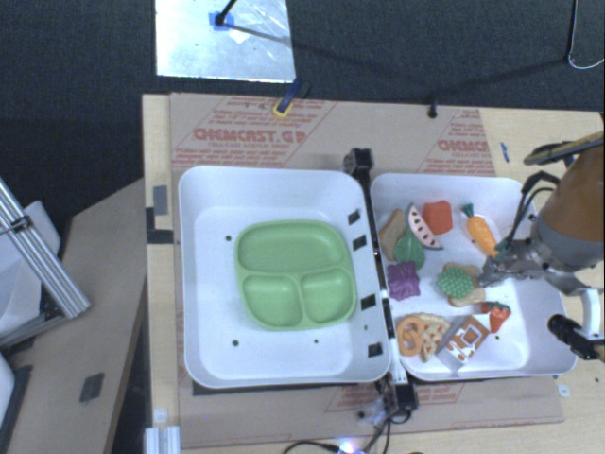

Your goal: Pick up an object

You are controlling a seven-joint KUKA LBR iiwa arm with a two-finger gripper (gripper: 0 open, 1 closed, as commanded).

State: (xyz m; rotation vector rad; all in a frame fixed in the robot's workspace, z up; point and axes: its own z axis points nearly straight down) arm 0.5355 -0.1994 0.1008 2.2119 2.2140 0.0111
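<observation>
The right bin (539,353) holds several toy foods: a watermelon slice (427,223), a carrot (480,233), a green leaf (409,247), purple grapes (404,280), a green-topped round piece (458,282), a pretzel (420,334), a small box (463,340) and a strawberry (498,316). My gripper (490,274) reaches in from the right and hangs low at the right edge of the green-topped piece. Its tips are too small and dark to read.
The left bin (203,216) carries a green three-compartment tray (291,272). A black divider clip strip (371,253) runs between the bins. The arm's grey and orange body (577,216) covers the right bin's far right side.
</observation>
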